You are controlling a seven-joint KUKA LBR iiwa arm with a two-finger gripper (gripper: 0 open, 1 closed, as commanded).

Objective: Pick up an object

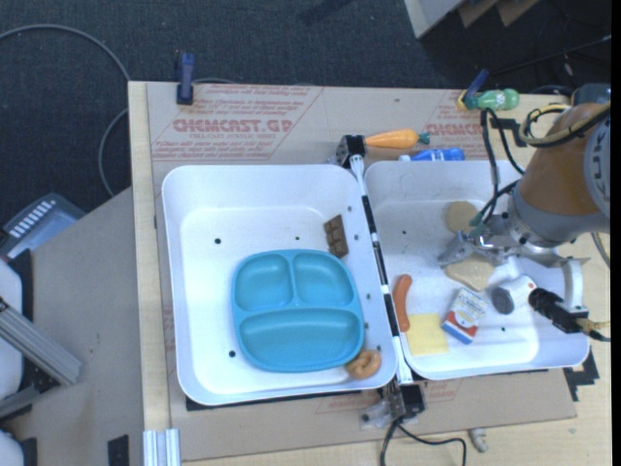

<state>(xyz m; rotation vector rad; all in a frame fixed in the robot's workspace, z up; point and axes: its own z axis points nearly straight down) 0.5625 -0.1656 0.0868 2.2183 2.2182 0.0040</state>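
Yellow cheese slice (426,335) and snack packet (466,316) lie below your gripper (464,250), grip unreadable, poised at the tan bread slice (473,274): approach step; next, confirm closure.

Blue plate (296,311), white bins (194,289)

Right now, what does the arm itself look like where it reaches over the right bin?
The arm is a rounded grey body with a broad orange band above the wrist. Black cables loop along its left side. At its lower end sits a metallic silver gripper with a black attachment nearby.
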